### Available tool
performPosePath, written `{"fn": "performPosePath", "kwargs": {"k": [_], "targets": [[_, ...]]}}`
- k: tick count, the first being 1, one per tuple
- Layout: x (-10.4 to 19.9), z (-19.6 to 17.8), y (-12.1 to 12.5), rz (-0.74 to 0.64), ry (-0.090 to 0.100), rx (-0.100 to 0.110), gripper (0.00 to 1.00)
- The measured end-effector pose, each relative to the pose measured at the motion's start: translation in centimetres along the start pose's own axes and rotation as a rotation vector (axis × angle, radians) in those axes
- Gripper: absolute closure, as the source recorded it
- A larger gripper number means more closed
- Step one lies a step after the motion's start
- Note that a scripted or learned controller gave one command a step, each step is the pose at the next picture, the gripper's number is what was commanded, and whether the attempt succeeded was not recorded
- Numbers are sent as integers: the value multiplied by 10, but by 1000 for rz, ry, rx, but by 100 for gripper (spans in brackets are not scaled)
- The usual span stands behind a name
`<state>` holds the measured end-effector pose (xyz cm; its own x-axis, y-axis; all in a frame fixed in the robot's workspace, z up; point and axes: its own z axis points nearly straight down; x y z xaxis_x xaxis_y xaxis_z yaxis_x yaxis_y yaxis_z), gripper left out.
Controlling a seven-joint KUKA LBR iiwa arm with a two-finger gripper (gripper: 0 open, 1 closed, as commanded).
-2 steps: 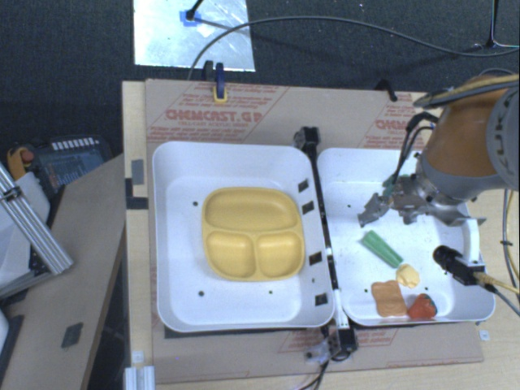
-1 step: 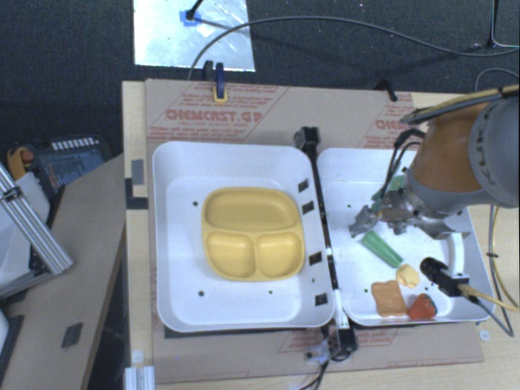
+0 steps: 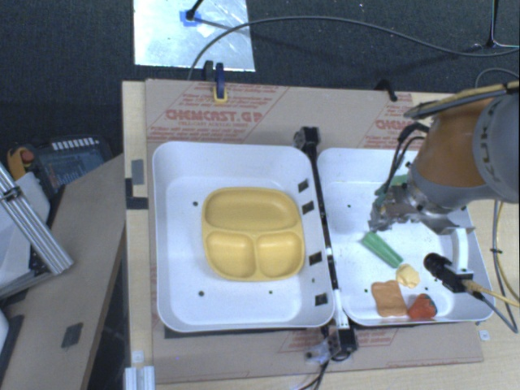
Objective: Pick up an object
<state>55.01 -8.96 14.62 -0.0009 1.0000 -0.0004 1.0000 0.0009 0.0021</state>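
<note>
Dark carpeted floor (image 3: 65, 63) surrounds a pale wooden worktop (image 3: 134, 266) topped with a printed brown cardboard sheet (image 3: 244, 114). Two shallow white bins sit side by side on the cardboard, their inner walls touching along a black hinged seam.

The left white bin (image 3: 175, 242) holds a yellow plastic plate with three compartments (image 3: 250, 232), lying flat at its centre. Bare white floor runs all round the plate to the bin walls.

The grey arm with an orange band (image 3: 455, 157) reaches in from the right over the right white bin (image 3: 349, 185). Its tool (image 3: 388, 216) points down and left, low over the middle of this bin. Whether the tool is spread or pressed together cannot be told, and nothing can be seen held in it.

Just near and left of the tool's tip lies a short green stick (image 3: 382, 248), set at a slant. It is so close to the tool that contact cannot be judged. Nearer still, along the bin's near wall, sit a pale yellow lump (image 3: 408, 276), an orange flat piece (image 3: 389, 298) and a small red piece (image 3: 422, 307). The orange and red pieces sit side by side, with the lump just behind them.

The far left part of the right bin is open white floor, and so is the strip along its left wall.
</note>
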Motion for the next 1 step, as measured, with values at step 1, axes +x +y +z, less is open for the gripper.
{"fn": "performPosePath", "kwargs": {"k": [1], "targets": [[-8, -46, -1, 2, 0, -2, 100]]}}
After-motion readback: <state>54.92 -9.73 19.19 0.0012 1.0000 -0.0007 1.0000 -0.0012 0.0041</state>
